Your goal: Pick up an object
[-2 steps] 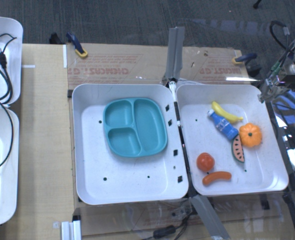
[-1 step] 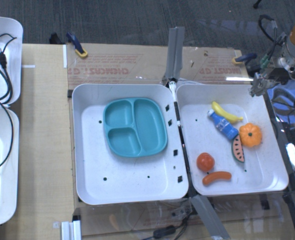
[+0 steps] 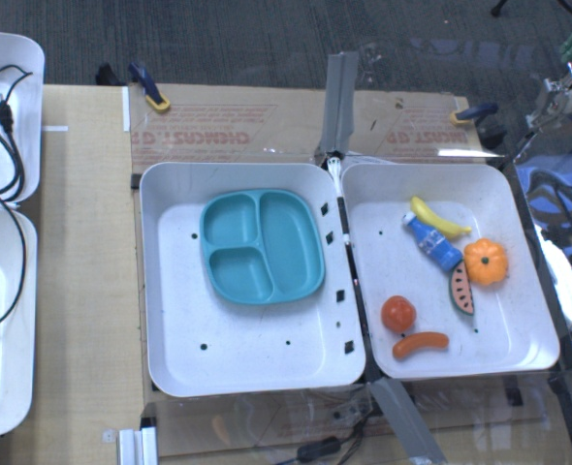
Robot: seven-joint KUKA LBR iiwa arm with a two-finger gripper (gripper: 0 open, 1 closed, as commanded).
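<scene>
The small red round plastic tomato (image 3: 397, 313) (standing apart in the right white bin (image 3: 519, 352)) was judged easiest to be grasped.

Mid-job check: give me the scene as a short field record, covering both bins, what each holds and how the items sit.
left bin: teal three-compartment plastic plate, nothing on it
right bin: six toy items
yellow banana: far side, touching the blue tube
blue tube: lying at a slant, centre
orange pumpkin: right of the tube
watermelon slice: just below the pumpkin
red tomato: near side, left
orange-red sausage: nearest the front wall
</scene>
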